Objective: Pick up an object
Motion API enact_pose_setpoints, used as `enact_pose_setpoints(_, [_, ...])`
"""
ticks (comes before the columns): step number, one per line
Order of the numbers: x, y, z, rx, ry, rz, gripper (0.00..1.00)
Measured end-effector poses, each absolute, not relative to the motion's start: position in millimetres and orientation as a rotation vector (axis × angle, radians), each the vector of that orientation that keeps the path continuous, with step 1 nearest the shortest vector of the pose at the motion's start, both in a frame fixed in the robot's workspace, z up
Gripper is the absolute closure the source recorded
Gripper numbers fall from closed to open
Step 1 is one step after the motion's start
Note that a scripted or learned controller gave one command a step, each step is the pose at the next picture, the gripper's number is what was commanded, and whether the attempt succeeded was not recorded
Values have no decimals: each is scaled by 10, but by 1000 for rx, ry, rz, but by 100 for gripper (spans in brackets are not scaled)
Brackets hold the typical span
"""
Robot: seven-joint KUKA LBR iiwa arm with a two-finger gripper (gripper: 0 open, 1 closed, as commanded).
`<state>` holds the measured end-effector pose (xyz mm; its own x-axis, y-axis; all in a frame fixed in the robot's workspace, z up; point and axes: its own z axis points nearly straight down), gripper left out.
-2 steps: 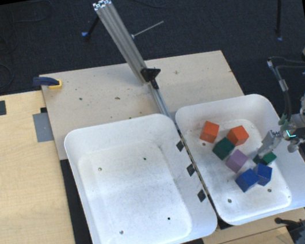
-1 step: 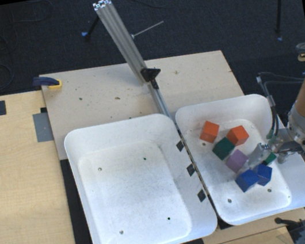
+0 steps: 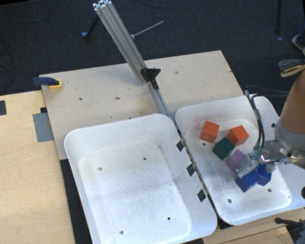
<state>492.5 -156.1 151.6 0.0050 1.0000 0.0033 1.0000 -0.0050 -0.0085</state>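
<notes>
In the right bin lie several small blocks: an orange one, a second orange one, a dark green one, a lilac one and a blue one. My gripper reaches in from the right and hangs low right over the blue block, just right of the lilac one. The grey wrist and orange band sit above it at the bin's right side.
The left bin lies beside the right one, with black clips along the shared rim. A slanted aluminium bar rises behind the bins. A blue and yellow clamp lies on the board's far left corner.
</notes>
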Motion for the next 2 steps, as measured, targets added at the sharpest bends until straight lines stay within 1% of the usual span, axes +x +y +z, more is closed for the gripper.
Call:
enact_pose_setpoints(1, [5013, -1642, 1216, -2240, -2240, -14, 0])
enact_pose_setpoints(2, [5016, -1656, 1306, -2252, -2228, -15, 100])
